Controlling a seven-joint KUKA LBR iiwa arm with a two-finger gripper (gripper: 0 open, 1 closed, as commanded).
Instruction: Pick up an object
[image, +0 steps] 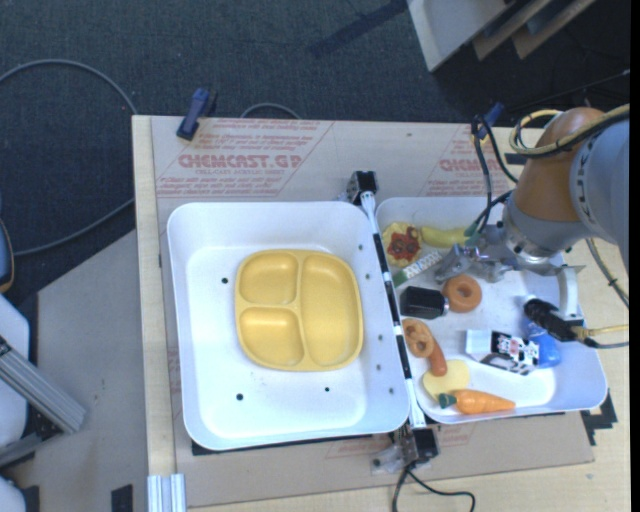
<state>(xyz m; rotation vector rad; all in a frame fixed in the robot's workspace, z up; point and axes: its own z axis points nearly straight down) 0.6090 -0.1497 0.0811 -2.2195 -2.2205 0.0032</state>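
Metal fingers down low at the gripper (462, 262), but whether they're apart or together, can't tell from here. Right below sits the brown donut (462, 293), the likely target, in the right bin (590, 385). Crowded spot: black block (422, 300) and banana (440, 236) close by. Risk is a finger landing on the ring's top, or nudging neighbours and closing on air.

The tabletop (300, 150) is a pale wooden board carrying red printed lettering. Dark carpet floor (70, 150) surrounds the tabletop on the left and beyond it — a thin grey cable (75, 70) loops across it. A blue clamp (194, 113) grips the tabletop's far-left corner — lighting is even.
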